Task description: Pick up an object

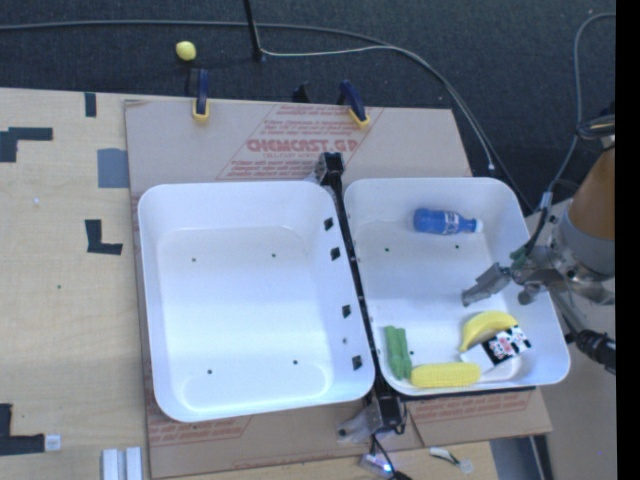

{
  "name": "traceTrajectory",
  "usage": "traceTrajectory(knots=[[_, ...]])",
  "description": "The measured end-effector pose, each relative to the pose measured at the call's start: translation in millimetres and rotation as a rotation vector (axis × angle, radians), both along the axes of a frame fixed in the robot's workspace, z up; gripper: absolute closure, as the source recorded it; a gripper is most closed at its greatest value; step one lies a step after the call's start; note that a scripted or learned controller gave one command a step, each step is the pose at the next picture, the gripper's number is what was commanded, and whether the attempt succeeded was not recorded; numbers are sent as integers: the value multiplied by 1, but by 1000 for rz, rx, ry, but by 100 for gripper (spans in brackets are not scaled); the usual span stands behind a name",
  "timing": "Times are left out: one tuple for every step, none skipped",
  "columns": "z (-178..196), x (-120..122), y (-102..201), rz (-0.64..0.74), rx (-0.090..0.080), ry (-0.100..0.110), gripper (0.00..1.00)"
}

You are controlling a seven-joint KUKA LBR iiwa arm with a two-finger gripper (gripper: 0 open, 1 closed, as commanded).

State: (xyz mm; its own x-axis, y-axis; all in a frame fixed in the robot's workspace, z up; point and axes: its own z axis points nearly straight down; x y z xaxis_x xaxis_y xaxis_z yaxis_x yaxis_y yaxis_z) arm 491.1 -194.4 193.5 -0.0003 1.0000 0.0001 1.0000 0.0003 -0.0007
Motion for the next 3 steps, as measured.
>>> traceTrajectory(knots=[[-95, -4, -28, 1, -4, -9, 0], [-104, -4, 1, 79, -8, -12, 0], [-104, -4, 1, 78, -7, -12, 0]])
